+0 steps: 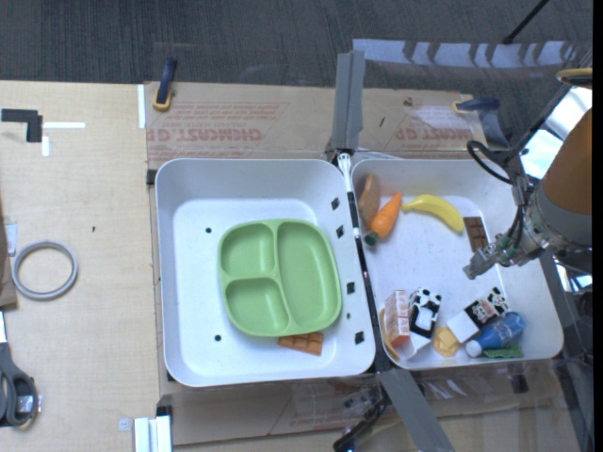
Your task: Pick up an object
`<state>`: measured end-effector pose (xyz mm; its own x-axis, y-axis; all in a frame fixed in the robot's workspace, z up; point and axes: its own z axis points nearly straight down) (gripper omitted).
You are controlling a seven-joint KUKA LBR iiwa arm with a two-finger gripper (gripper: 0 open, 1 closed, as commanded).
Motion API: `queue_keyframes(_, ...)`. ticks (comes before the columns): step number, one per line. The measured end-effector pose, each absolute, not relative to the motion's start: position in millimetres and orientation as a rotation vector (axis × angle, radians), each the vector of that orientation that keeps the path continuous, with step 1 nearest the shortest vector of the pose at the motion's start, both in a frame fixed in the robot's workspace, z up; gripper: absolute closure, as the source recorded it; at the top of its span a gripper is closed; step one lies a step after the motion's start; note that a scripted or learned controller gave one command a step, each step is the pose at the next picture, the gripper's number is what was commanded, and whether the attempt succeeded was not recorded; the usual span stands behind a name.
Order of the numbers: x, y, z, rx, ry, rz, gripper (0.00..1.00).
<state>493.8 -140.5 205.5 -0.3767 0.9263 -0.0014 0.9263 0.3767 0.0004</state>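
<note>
The right bin (pixel 443 172) holds several small objects. At its far left lie an orange carrot (pixel 384 215) and a brown oval piece (pixel 368 194), with a yellow banana (pixel 435 209) beside them. A brown bar (pixel 476 232) lies near the right wall. At the near side sit a black-and-white cow toy (pixel 426 311), an orange-and-white packet (pixel 399 318), a yellow block (pixel 446 342), a black-and-white pack (pixel 487 307) and a blue bottle (pixel 499 332). My gripper (pixel 482 260) hangs low over the right side of this bin, just below the brown bar and above the black-and-white pack. I see nothing held in it.
The left bin (pixel 179 281) holds a green divided plate (pixel 280 277) and an orange waffle-like piece (pixel 301 343) at its near edge. A tape ring (pixel 42 269) lies on the bench at left. A grey divider bar (pixel 347 102) stands between the bins at the back.
</note>
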Motion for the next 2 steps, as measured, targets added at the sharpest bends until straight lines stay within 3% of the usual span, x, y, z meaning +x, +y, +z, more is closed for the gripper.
queue_keyframes(1, 562.5, -149.1, 91.9, 1.517, 2.749, -0.001, 1.00)
queue_keyframes(2, 562.4, -149.1, 91.6, 1.517, 2.750, -0.001, 0.00)
